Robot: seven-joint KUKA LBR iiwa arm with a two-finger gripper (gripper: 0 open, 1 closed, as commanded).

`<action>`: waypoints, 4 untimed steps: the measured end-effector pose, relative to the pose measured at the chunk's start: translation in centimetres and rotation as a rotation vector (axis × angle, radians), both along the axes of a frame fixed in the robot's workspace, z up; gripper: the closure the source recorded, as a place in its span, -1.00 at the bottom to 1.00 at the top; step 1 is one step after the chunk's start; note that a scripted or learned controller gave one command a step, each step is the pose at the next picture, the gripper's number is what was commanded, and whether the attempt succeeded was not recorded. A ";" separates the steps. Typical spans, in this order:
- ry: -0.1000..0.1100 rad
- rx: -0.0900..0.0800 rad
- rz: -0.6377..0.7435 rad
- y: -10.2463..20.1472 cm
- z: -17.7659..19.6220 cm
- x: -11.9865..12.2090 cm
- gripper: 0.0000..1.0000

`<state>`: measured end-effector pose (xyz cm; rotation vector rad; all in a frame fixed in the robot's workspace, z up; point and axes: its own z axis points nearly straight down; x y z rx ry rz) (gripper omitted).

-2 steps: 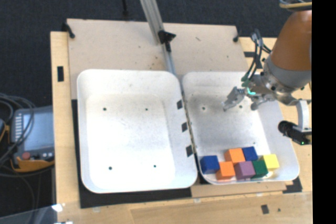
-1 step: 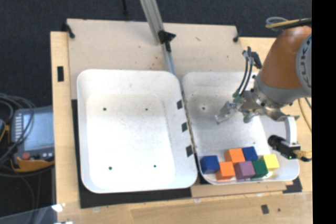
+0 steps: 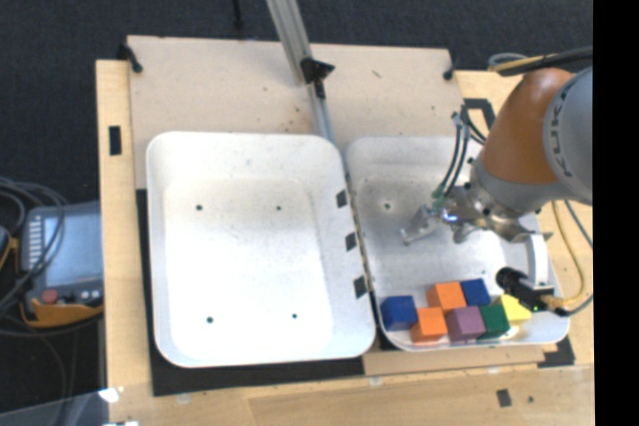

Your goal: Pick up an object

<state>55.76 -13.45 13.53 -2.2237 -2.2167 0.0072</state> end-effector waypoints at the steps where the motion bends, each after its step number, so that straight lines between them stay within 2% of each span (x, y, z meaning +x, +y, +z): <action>1: -0.008 -0.001 0.000 -0.2 -3.8 0.1 -1.00; 2: -0.012 0.001 -0.009 -0.3 -2.6 0.2 1.00; 4: -0.012 0.001 0.008 -0.4 8.1 2.5 1.00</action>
